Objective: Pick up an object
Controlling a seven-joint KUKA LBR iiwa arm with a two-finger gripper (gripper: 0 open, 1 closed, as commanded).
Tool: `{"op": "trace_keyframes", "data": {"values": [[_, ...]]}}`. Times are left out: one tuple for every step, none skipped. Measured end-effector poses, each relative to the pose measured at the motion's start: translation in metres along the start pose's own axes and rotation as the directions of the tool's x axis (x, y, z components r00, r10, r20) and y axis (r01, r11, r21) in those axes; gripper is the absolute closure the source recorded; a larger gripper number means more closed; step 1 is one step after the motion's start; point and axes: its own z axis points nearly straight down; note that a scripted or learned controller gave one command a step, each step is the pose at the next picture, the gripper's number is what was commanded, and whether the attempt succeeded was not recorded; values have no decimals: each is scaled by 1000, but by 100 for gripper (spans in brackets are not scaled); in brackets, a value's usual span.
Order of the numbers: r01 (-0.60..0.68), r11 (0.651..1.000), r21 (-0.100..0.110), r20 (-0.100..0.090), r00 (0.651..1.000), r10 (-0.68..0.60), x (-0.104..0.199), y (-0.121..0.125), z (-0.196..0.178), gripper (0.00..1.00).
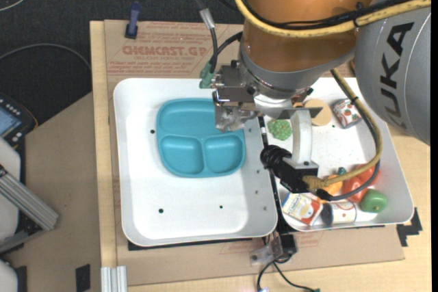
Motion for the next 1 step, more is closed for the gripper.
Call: {"op": "trace_keyframes", "data": {"values": [[10,1000,-28,-13,1000,-10,51,2,-169,100]]}}
